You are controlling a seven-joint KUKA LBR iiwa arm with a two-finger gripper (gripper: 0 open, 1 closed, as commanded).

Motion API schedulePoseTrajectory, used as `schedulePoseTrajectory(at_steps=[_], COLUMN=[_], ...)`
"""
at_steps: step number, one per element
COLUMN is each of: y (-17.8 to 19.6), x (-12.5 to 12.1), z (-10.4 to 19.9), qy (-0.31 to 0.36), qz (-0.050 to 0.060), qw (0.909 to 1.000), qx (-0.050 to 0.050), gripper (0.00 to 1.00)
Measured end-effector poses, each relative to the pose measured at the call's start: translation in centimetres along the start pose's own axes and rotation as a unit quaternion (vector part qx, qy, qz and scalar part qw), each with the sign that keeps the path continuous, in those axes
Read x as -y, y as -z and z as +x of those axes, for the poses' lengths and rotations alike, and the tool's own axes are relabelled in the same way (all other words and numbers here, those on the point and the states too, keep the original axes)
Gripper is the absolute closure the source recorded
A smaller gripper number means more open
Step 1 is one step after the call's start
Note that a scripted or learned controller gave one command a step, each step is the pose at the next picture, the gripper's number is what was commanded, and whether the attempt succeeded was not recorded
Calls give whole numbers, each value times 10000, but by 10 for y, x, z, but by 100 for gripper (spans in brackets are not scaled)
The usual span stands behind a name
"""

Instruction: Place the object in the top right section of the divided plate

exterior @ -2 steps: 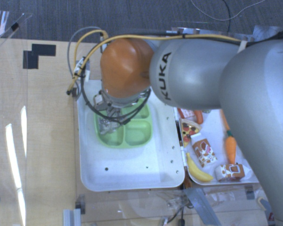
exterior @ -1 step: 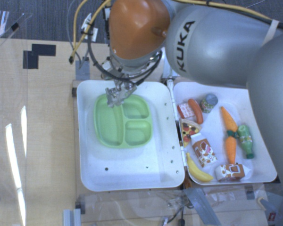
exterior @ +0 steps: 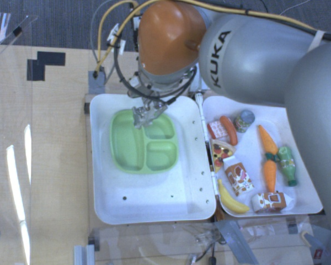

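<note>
A light green divided plate [exterior: 127, 148] lies in the left white bin [exterior: 110, 203]. It has one long section on the left and two smaller ones on the right. My gripper [exterior: 149, 115] hangs over the plate's top right section, close to its rim. Nothing shows between its tips. The orange wrist band sits directly above it and hides the bin's far edge.
The right bin [exterior: 303, 203] holds several toy foods: a banana [exterior: 231, 200], two carrots [exterior: 267, 139], a green bottle [exterior: 287, 164], a sausage [exterior: 229, 128], a small can [exterior: 244, 120], a pizza slice [exterior: 222, 149] and small cartons [exterior: 238, 178]. The arm spans the top right.
</note>
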State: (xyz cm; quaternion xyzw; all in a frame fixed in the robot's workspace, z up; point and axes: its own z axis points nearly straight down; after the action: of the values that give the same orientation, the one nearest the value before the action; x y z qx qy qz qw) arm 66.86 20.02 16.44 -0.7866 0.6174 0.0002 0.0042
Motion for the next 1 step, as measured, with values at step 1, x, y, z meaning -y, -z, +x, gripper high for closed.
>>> schedulePoseTrajectory(at_steps=[1], y=[82], x=[8], z=[-28], qy=[2074], qz=[7], qw=[9783], qx=[4], gripper=[100])
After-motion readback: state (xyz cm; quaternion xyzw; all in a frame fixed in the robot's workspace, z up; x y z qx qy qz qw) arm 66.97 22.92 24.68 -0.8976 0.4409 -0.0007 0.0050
